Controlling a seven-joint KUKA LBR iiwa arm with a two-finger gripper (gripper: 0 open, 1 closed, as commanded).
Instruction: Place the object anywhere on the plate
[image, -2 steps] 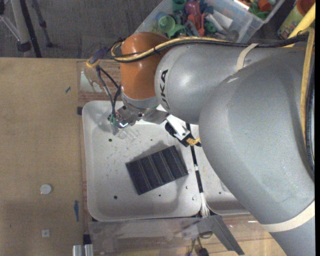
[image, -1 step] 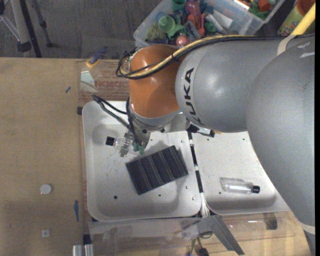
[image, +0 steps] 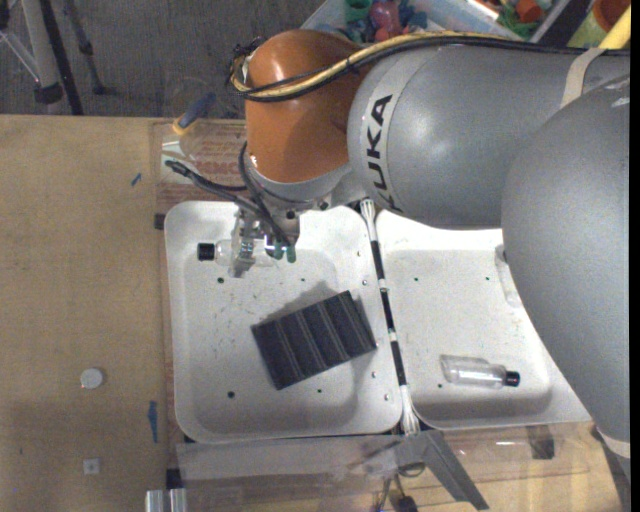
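Gripper (image: 265, 245) hangs over the upper part of the left bin (image: 190, 400), fingers pointing down, a narrow gap between the tips, nothing visible between them. I'd call it slightly open and empty.

Task object is, by my read, the clear vial (image: 478, 374) with a black cap, lying flat in the right bin (image: 530, 400) near its lower edge. From the fingers it sits at about 4 o'clock, well apart, across the divider between the bins. Long axis runs roughly 3-to-9 o'clock, cap end at 3.

Plate is the dark ribbed rectangle (image: 314, 338) in the left bin (judging it's the target, nothing else plate-like). It lies at about 5 o'clock from the fingers, near, rotated so its long side tilts up toward 2 o'clock. Matte, ridged surface with parallel grooves.

Vial looks smooth, transparent, cylindrical: likely to roll if nudged, so a grasp probably wants the fingers closing across the short axis.

A small black item (image: 205, 251) sits just beside the gripper at 9 o'clock; can't tell what it is.

Bins are glossy white plastic, shallow, rounded corners.
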